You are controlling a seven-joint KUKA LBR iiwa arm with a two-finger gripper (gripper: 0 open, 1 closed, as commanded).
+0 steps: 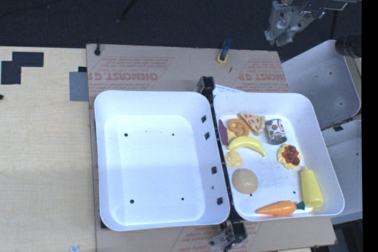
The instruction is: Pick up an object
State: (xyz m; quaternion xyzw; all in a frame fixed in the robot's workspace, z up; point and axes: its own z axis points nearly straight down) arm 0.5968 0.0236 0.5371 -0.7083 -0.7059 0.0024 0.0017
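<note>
Jaws [282, 32] hang well above and beyond the far edge of the table, past the right bin's [322, 127] far right corner, with nothing between them; whether they stand wide or narrow I cannot tell. Inside the right bin lie a banana [248, 144] near the middle, a small can [274, 131] toward the far side, a yellow bottle [310, 187] by the right wall, and a carrot [276, 208] along the near edge. Beside it sits the left bin [106, 127].
</note>
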